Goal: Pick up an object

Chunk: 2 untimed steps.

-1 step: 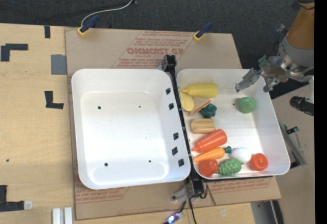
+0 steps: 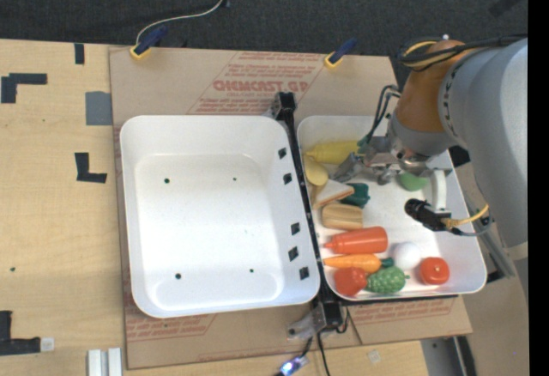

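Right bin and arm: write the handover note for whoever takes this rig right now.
Gripper: down in the upper part of the right bin, near the yellow toy; its grip cannot be read from this view, and nothing is seen held.
Things: all toy food lies in the right bin, including the red pepper, carrot, green broccoli and tomato.
Left bin: white, beside it.
Done: no pick confirmed.
Left: grasp one object and lift it.

toy foods [image 2: 356, 240] lie heaped together in the right bin [image 2: 467, 280].
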Tool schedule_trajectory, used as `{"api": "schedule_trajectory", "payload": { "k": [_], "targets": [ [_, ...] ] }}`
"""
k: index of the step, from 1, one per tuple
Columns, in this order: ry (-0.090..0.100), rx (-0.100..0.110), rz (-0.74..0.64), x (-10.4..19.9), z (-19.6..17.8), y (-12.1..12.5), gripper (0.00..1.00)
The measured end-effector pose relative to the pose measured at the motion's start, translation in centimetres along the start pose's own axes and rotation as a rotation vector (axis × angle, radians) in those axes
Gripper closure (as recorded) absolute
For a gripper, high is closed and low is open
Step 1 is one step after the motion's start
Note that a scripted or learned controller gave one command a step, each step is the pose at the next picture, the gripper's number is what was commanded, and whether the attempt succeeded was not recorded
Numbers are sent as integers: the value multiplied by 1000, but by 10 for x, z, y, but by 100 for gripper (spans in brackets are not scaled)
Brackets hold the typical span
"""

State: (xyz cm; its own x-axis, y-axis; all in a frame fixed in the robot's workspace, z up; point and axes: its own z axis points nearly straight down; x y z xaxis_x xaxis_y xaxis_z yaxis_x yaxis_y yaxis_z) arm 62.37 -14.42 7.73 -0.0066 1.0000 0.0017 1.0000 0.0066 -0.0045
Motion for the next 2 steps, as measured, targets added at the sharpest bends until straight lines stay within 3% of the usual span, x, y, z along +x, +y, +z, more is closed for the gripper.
{"api": "schedule_trajectory", "payload": {
  "k": [1,2],
  "targets": [
    [-15,23,4,30,-7,40,0],
    [-15,20,11,31,-7,39,0]
  ]
}}
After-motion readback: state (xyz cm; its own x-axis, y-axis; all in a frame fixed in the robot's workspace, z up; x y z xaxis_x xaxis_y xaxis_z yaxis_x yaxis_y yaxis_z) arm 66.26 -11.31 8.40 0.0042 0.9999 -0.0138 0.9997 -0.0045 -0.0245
